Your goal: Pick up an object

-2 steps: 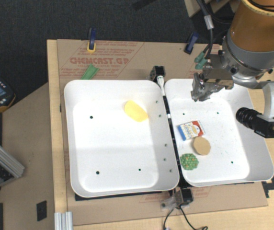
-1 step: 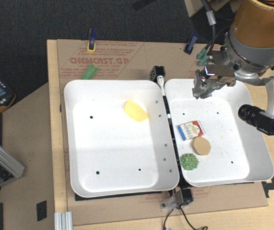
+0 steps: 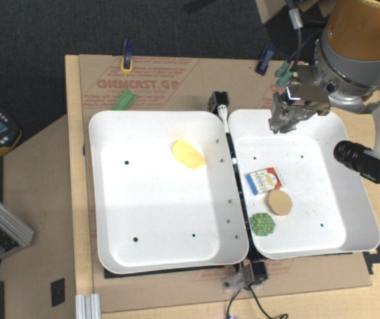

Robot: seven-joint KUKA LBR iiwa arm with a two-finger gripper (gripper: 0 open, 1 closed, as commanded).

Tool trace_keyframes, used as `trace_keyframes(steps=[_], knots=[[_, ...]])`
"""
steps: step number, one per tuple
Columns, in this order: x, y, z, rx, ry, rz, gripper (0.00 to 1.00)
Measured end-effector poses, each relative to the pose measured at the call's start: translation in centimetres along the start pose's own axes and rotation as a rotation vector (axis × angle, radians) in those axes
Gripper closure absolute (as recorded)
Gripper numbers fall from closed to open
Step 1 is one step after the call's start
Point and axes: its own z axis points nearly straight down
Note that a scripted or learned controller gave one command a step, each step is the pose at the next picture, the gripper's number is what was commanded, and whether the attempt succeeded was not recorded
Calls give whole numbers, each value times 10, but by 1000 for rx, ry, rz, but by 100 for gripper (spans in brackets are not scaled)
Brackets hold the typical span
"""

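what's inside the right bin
The right bin holds a small red, white and blue packet, a tan disc and a green ball. The gripper covers its far rim.

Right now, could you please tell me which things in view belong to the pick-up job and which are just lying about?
Belonging to the job:
- soft yellow lump in the left white bin
- red, white and blue packet, tan round disc and green bumpy ball in the right white bin
- gripper

Lying about:
- green strip and blue clamp on the cardboard sheet
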Motion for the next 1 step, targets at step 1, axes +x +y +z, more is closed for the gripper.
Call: trace_keyframes(steps=[1], knots=[[0, 1, -10, -3, -1, -1, 100]])
